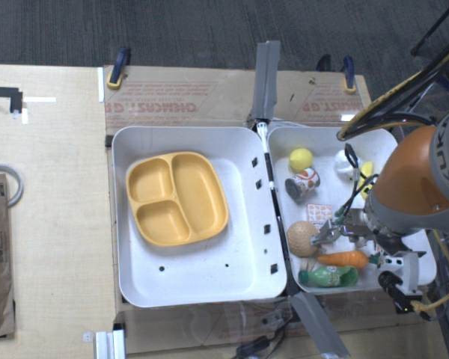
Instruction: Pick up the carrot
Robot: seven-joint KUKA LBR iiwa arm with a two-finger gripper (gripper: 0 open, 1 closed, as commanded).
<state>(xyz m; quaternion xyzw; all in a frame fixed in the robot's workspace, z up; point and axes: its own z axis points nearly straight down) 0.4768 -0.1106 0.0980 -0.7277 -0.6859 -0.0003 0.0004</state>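
Observation:
The orange carrot (343, 259) lies on its side near the front of the right bin (278, 200), just above a green packet (328, 277). My gripper (331, 232) hangs low over the bin, right behind the carrot and beside a tan round item (302, 238). The carrot rests on the bin floor, and nothing shows it being held. The arm's orange band (411, 178) and grey wrist cover the right part of this bin.
The right bin also holds a yellow ball (301, 158), a red and white can (305, 183), a small patterned card (319, 214) and a white and yellow item (357, 169). In the left bin (135, 275) lies a yellow divided plate (177, 198).

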